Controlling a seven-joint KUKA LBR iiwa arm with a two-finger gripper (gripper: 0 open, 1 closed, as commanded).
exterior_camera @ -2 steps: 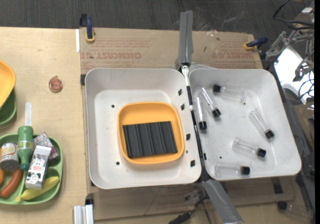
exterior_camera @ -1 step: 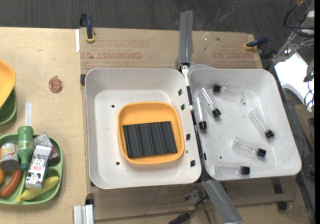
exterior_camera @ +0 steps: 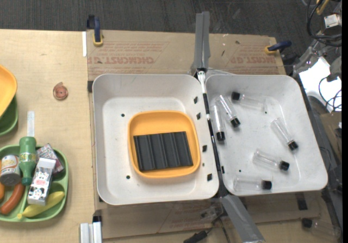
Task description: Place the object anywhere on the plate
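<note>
L bin [exterior_camera: 109,128] is sitting beside R bin [exterior_camera: 307,128], rims touching at the centre seam. Orange plate [exterior_camera: 163,118] is lying mid L bin, and a black ribbed slab [exterior_camera: 163,149] is resting flat on it, covering most of the plate's floor.

Six clear tubes w/ black caps are lying loose in R bin, none on the plate:
- tube A [exterior_camera: 247,100] at approx 11 o'clock
- tube B [exterior_camera: 227,110] and tube C [exterior_camera: 217,122] at 9–10 o'clock, close together nr the seam wall
- tube D [exterior_camera: 284,133] at approx 3 o'clock
- tube E [exterior_camera: 267,159] at approx 5 o'clock
- tube F [exterior_camera: 249,185] at 6–7 o'clock, against the front wall

Gripper state: can't tell.

Green tray [exterior_camera: 57,201] w/ toy food is sitting at 8 o'clock of the bench, well apart from the bins. Small pink item [exterior_camera: 61,91] is lying at 10 o'clock.
</note>
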